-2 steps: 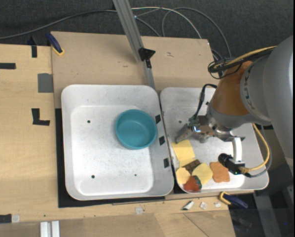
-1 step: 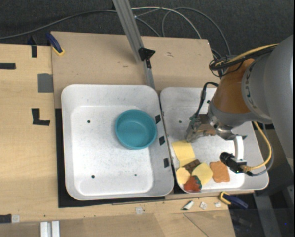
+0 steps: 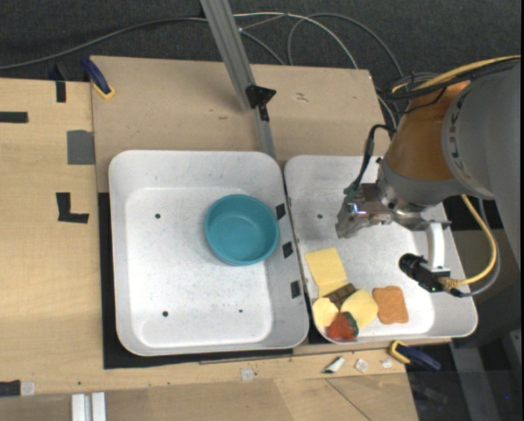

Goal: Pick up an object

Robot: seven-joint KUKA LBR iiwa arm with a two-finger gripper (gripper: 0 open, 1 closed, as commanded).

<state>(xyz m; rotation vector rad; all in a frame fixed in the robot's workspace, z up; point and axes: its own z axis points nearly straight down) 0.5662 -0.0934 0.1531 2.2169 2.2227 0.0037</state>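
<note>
A teal bowl (image 3: 240, 228) sits in the left bin (image 3: 139, 261), toward its right side. In the right bin (image 3: 319, 182) a pale yellow block (image 3: 326, 268) lies near the left wall. Below it, at the bin's front, cluster a small dark piece (image 3: 342, 294), a yellow sponge-like piece (image 3: 360, 306), a red and green item (image 3: 341, 326) and an orange piece (image 3: 391, 305). My gripper (image 3: 351, 220) hangs over the middle of the right bin, just above and right of the pale yellow block. I see nothing between its fingers.
The grey arm with its orange band (image 3: 424, 143) reaches in from the right over the right bin's far side. A metal pole (image 3: 231, 55) slants down to the gap between the bins. Cables (image 3: 332, 38) lie behind the bins.
</note>
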